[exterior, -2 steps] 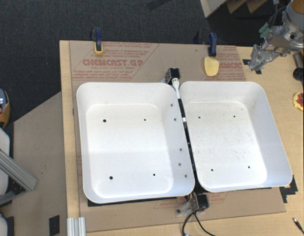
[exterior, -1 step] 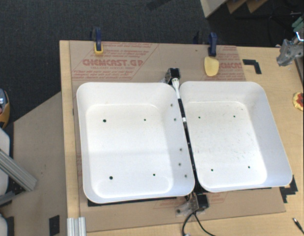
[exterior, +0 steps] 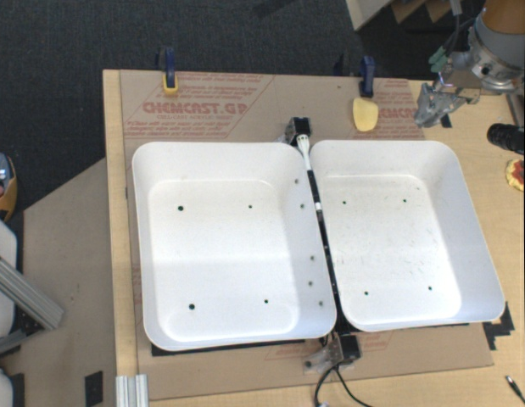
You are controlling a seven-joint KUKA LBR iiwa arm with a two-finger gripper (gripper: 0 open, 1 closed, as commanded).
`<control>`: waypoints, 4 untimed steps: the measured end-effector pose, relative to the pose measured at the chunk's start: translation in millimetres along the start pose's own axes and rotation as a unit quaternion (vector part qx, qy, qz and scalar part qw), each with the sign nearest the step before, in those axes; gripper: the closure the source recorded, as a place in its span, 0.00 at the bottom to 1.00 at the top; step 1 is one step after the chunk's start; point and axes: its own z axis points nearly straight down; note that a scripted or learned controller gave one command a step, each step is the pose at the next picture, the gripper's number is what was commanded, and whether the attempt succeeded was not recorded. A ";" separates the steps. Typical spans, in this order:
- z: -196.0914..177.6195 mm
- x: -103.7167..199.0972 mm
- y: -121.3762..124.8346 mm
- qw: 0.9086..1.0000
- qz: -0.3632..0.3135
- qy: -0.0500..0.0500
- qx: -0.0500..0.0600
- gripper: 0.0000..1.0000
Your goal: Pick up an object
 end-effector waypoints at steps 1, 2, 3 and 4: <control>-53.5 -1.1 -15.4 1.000 0.004 -0.003 -0.007 1.00; 9.6 92.7 0.1 1.000 0.000 0.000 0.001 1.00; -54.2 82.4 -1.3 1.000 0.004 -0.003 -0.007 1.00; 16.4 177.9 -12.3 1.000 0.000 0.000 0.002 1.00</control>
